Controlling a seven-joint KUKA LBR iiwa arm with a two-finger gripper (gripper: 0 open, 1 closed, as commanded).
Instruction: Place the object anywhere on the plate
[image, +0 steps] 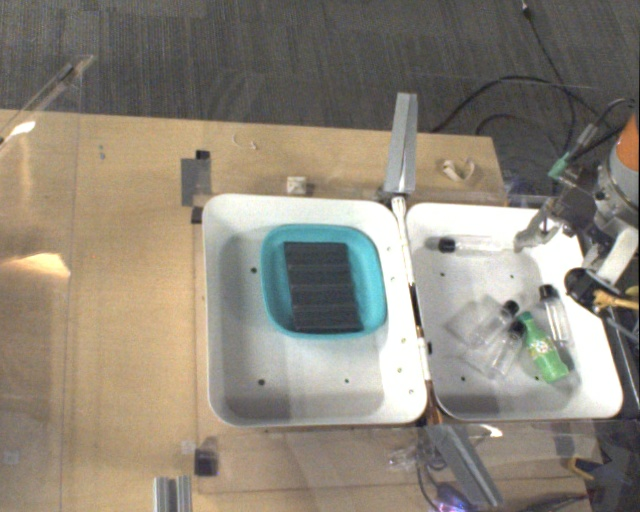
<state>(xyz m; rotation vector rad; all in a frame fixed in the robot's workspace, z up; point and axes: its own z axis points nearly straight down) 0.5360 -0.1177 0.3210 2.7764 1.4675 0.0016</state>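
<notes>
A teal plate (372, 285) with a dark ridged insert (320, 287) lies in the left bin (235, 380), toward its back. The right bin (450, 390) holds several small bottles: a clear tube with a black cap (470, 243) near the back wall, clear black-capped bottles (485, 330) in a loose pile, and a green bottle (544, 352) beside them. My gripper (537, 230) hangs over the right bin's back right corner, just right of the clear tube. Nothing is visibly held in it.
A grey metal post (403, 140) rises behind the seam between the bins. Cables (500, 95) trail over the floor at the back right. Small black clamps (200, 175) sit on the wooden bench (100, 300) to the left.
</notes>
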